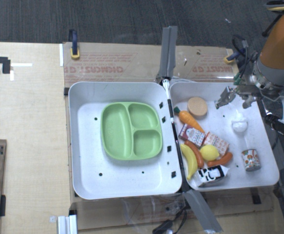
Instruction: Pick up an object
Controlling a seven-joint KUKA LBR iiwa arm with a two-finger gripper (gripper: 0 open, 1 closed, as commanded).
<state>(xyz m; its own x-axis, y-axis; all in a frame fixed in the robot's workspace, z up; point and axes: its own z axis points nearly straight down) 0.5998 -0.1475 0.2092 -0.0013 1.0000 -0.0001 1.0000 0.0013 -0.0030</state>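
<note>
Two shallow white bins are seen side by side on the bench. In the left bin (pixel 83 130) a green divided plate (pixel 131 130) lies near the centre. The right bin (pixel 258 174) holds the loose objects: a tan round disc (pixel 198 106) at about 11 o'clock, a toy carrot (pixel 190 121) just below it, a red-and-white packet (pixel 204 139) near the centre, a lemon (pixel 209 152) touching a banana (pixel 190 161) and a red sausage (pixel 220 159) at 7 o'clock, a black-and-white carton (pixel 212 174) at 6 o'clock, a small printed can (pixel 251 160) at 4 o'clock, and a white lump (pixel 239 126) at 2 o'clock. The gripper (pixel 235 96) is seen over the bin's upper right, at 1 o'clock, above the white lump and apart from it. Its fingers (pixel 223 99) are spread apart, with nothing between them.
</note>
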